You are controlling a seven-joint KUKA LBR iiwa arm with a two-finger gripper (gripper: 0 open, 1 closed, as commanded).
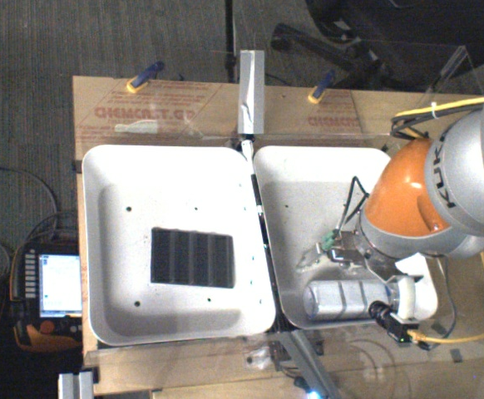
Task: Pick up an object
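Observation:
A flat black rectangular object (192, 258) with ribbed stripes lies in the middle of the left bin (109, 223). My gripper (315, 256) is low inside the right bin (308, 181), near its front left part, well to the right of the black object and across the divider between the bins. A small green bit (329, 241) shows at the gripper's base. The grey and orange arm (408, 202) covers the right bin's right side and hides what lies beneath it.
A silver cylindrical part of the wrist (338, 300) sits along the right bin's front wall. A metal post (250, 98) stands behind the bins' shared edge. Clamps (145, 76) hold the board at the back. A pendant (46, 285) rests to the left.

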